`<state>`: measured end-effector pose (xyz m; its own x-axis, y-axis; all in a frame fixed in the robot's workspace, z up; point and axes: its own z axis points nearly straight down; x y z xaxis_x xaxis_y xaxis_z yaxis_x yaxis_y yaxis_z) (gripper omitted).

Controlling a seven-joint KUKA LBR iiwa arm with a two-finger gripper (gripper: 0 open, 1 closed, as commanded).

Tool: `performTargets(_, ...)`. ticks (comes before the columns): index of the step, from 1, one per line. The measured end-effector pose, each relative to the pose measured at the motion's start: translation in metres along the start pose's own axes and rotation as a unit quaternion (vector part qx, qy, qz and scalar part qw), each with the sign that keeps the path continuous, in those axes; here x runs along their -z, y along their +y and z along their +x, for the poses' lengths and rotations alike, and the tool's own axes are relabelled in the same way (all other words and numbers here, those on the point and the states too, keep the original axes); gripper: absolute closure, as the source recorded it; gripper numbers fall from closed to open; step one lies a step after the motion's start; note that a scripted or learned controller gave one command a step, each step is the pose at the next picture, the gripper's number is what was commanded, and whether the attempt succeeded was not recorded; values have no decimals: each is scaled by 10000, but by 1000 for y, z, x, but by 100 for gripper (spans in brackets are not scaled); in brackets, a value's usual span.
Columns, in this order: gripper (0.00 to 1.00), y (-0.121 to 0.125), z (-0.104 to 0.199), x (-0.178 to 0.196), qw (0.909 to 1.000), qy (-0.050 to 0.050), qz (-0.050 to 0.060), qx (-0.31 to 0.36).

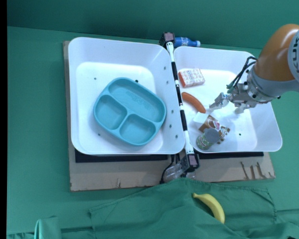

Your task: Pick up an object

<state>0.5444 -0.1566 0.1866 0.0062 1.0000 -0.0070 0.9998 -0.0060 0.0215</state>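
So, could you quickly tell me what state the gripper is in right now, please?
Gripper: open, holding nothing, hovering over the right bin near the sausage.

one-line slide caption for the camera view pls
Gripper open above right bin near sausage and can.
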Motion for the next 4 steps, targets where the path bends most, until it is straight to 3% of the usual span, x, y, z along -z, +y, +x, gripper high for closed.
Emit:
performTargets(1, 0, -28, -33, 0, 10000, 7, 8, 5)
performTargets(2, 100, -26, -34, 13, 10000, -29, -36, -4)
performTargets(3, 100, -36, 11, 28, 10000, 31, 81, 35)
performTargets(4, 100, -73, 29, 0, 10000, -23, -27, -7)
